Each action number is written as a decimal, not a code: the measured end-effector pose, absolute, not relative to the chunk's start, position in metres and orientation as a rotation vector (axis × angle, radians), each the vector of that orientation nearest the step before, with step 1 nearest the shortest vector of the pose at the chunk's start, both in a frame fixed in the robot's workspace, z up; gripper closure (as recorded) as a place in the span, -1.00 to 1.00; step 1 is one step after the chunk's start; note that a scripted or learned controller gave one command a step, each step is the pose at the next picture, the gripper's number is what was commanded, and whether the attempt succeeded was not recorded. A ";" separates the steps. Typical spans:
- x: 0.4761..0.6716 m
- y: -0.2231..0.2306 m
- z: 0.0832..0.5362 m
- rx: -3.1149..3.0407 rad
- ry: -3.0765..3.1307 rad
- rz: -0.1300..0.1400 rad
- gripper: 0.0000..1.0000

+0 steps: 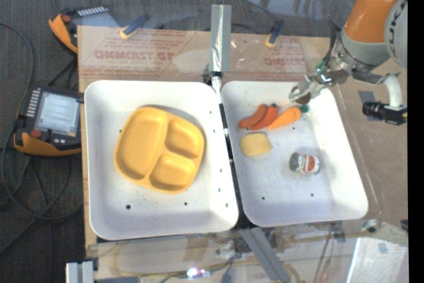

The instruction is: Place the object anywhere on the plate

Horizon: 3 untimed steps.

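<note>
Two shallow white bins sat side by side on a bench, seen from above at a slant. The left bin [99, 209] held a yellow plate [160, 148] with three compartments, lying slightly turned. The right bin [344, 195] held four small things: a carrot [286, 118] toward the back, a red-orange sausage [260, 116] touching the carrot's left end, a pale yellow block [255, 144] just in front of them, and a small can [305, 163] on its side, well apart to the right.

The arm [374, 13] reached in from the right. Its gripper [304, 93] hovered just above the carrot's leafy end, holding nothing; whether it was wide or narrow could not be made out.

The carrot looked the likely target. It seemed a light, stiff plastic toy with a smooth, tapering skin that might slip, so a hold across the thicker middle would probably be safest, clear of the sausage beside it
</note>
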<state>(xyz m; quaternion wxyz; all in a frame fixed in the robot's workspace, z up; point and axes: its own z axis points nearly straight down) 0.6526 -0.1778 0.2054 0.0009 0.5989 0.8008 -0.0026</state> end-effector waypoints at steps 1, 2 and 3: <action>0.669 -0.102 0.255 1.789 2.581 -0.003 1.00; 0.668 -0.027 0.247 1.836 2.552 -0.001 1.00; 0.616 0.028 0.183 1.413 2.809 0.001 1.00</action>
